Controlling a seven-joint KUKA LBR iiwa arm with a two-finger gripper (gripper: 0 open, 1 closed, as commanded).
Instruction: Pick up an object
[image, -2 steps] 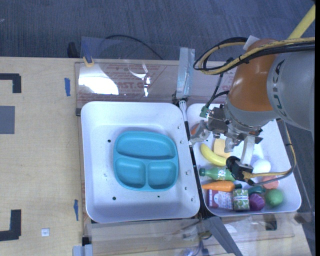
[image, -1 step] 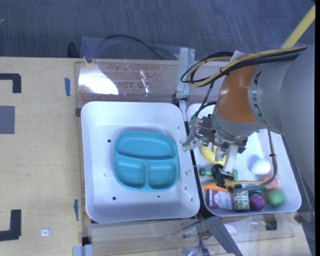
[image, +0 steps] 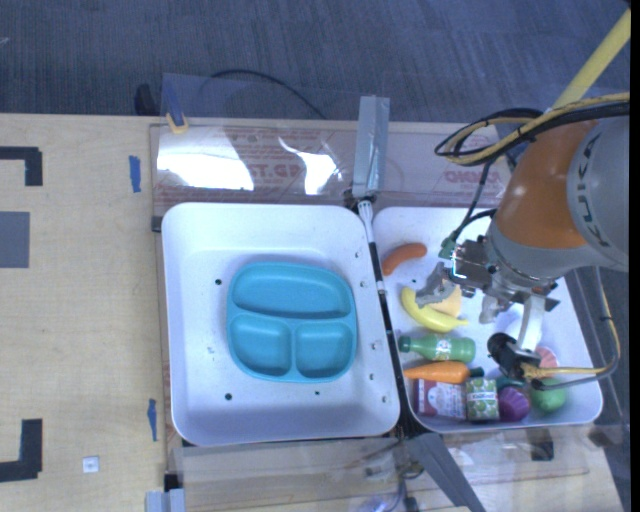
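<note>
Nearest, along the near wall of the right bin (image: 578, 330), stand a red jar (image: 438, 398) and a green can (image: 481, 398), touching, with a purple fruit (image: 513, 404) and a green one (image: 549, 398) to their right. The likeliest thing to pick, in my judgement, is the banana (image: 428, 312). It lies in the left half of this bin, about midway between the near and far walls, and its curved long axis runs from far-left to near-right. The gripper (image: 458, 292) hangs over the banana's right end, so the fruit lies just below it and to its left; a grasp would have to close across that slanted axis. Whether the gripper is released or clenched I cannot tell. Just near of the banana lie a bottle (image: 440, 347) and then a carrot (image: 440, 372), both lengthwise left to right and close enough to get in the way. Far of it, a sausage (image: 403, 256) lies towards the far-left corner. The arm (image: 545, 200) reaches in from the right. The left bin (image: 190, 300) holds a blue plate (image: 293, 320), well apart.
</note>
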